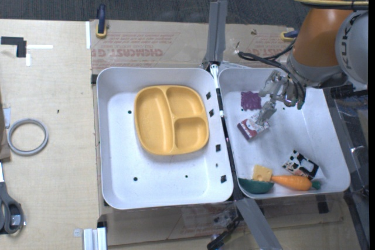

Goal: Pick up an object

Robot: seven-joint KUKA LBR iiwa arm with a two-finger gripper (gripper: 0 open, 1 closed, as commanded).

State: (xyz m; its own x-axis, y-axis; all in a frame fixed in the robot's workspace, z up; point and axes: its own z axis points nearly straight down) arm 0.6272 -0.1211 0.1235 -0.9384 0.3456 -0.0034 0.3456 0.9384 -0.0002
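A: Camera view, right bin [337,143]. Where does the gripper [262,120] stand?

B: Low over the bin's middle, its tip at a small red-and-white packet [251,128]. How its claw stands, wide, narrow or gripping, cannot be told; the tip is too small and blurred.

A: What else lies in that bin?

B: A purple object [251,100] just up and left of the packet. Along the near wall: a yellow wedge [262,173] on a green dish [256,185], an orange carrot [292,182], and a black-and-white item [301,164] above the carrot.

A: And the left bin [114,143]?

B: A yellow divided plate [171,119], three compartments, lying flat.

A: The bench [47,79] beyond?

B: A grey ring [27,136] at left; scissors [10,213] at the lower left corner.
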